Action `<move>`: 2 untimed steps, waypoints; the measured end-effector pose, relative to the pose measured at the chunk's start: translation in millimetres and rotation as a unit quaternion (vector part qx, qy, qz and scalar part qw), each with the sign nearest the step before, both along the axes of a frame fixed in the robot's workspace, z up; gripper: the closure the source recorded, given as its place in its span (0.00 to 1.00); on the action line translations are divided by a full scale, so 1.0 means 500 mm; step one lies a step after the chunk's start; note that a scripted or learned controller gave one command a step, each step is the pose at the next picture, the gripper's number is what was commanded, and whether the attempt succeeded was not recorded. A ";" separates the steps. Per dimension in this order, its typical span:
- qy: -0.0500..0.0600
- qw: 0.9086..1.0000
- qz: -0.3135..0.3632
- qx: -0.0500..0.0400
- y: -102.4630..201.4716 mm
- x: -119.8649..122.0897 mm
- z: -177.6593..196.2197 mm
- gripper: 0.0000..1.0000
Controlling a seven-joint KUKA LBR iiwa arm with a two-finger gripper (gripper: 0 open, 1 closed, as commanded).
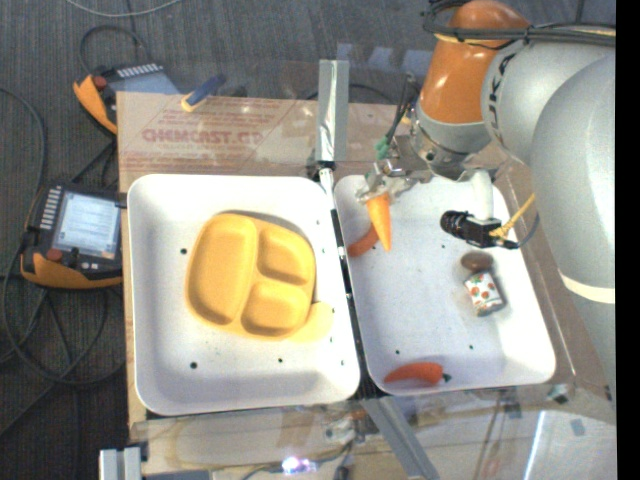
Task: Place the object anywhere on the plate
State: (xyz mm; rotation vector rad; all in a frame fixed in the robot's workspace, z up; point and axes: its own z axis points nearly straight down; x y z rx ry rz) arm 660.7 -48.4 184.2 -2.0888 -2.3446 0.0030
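so the gripper (385,190) looks clamped on the carrot (380,221), which hangs point-down right under it, and the yellow plate (255,273) sits off to its left.

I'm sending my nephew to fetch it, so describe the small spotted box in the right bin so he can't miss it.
Start at the right bin, the one without the yellow plate. Look along its right side, about halfway down, just below a small brown lump. The box is white with red dots, unlike the plain orange carrot and the red piece elsewhere in the bin.
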 end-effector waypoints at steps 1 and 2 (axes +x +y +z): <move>-0.001 0.978 0.210 0.001 0.142 -0.067 -0.002 1.00; -0.001 0.978 0.209 0.001 0.140 -0.067 -0.002 0.00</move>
